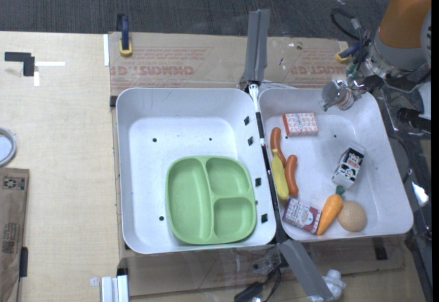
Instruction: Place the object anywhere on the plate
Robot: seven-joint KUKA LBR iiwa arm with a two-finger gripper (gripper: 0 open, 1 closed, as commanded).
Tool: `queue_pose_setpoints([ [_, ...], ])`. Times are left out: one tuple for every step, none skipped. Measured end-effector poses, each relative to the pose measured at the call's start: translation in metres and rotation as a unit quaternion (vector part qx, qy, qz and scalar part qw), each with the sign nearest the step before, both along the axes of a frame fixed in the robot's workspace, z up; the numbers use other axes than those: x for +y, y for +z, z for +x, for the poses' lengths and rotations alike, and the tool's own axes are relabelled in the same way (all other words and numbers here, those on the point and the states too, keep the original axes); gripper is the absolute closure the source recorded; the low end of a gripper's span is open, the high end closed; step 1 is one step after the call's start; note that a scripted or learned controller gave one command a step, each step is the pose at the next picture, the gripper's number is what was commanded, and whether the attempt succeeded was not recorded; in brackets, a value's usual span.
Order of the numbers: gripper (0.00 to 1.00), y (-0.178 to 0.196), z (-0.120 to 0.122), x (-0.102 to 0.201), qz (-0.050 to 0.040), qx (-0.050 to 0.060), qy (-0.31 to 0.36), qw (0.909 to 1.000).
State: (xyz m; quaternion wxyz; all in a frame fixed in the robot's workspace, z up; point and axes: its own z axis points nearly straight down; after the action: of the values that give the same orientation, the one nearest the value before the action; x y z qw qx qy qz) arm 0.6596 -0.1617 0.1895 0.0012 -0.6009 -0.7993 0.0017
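Two shallow white bins sit side by side on the bench. The left bin [137,156] holds a green three-compartment plate [211,199], lying flat toward the bin's near right part, all compartments bare. The right bin [384,156] holds the loose items: a small pink-and-white box [300,123] near the far wall; two red sausages [276,138] [292,175] and a yellow banana-like piece [280,177] lined up along the left wall, close together; a black-and-white carton [348,167] tilted right of centre; and at the near edge a pink patterned packet [301,215], an orange carrot [330,210] leaning across it, and a tan round ball [352,216] just beside the carrot. The arm [405,19] reaches in from the upper right, grey with the orange band. The gripper [338,95] hangs over the far right corner of the right bin, above the rim, apart from every item; nothing shows between its parts, and whether it is spread or closed cannot be told at this size. Nothing rests on the plate.
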Motion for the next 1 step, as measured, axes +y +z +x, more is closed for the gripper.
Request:
queue_pose_setpoints([
  [1.0, 0.0153, -0.0215, 0.0626, 0.0009, 0.0, 0.113, 0.9936],
])
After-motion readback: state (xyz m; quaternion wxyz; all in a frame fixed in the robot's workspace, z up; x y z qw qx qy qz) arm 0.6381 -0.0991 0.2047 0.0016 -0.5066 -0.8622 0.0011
